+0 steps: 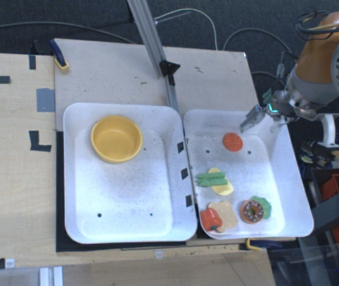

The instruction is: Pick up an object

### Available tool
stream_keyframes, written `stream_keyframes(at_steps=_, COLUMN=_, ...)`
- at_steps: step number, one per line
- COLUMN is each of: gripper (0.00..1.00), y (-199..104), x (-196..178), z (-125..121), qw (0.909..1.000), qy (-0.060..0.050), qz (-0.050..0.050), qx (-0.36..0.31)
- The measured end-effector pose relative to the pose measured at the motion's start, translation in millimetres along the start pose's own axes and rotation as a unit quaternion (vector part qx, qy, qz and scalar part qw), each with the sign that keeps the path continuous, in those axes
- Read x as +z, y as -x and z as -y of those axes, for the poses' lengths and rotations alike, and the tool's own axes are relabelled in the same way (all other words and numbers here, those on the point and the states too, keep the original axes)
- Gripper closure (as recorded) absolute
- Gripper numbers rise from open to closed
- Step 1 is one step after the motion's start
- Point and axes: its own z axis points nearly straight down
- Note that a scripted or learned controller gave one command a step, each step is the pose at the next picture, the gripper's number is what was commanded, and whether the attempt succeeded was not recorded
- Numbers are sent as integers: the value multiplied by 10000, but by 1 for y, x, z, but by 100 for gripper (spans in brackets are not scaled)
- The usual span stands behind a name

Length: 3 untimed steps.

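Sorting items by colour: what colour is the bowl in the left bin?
Yellow. The bowl shows clearly in the camera view.

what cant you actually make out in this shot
- Tool, camera view: too small and blurred to tell how its tips stand.
- Arm: cut off by the right edge.
- Items at the right bin's near end: crowded, small, identity unclear.

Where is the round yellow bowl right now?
The round yellow bowl sits in the left white bin, in its upper-left part as the camera sees it, away from the small items in the right white bin.
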Motion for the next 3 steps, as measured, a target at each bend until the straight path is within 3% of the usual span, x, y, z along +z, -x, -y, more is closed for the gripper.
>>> stream_keyframes(at_steps=2, gripper=0, y=-6, x=108, z=-4, qw=10000, qy=-25, qz=-1, qx=4)
stream_keyframes(at_steps=3, gripper=0, y=-7, x=126, z=-3, qw=10000, qy=-14, qz=0, qx=2)
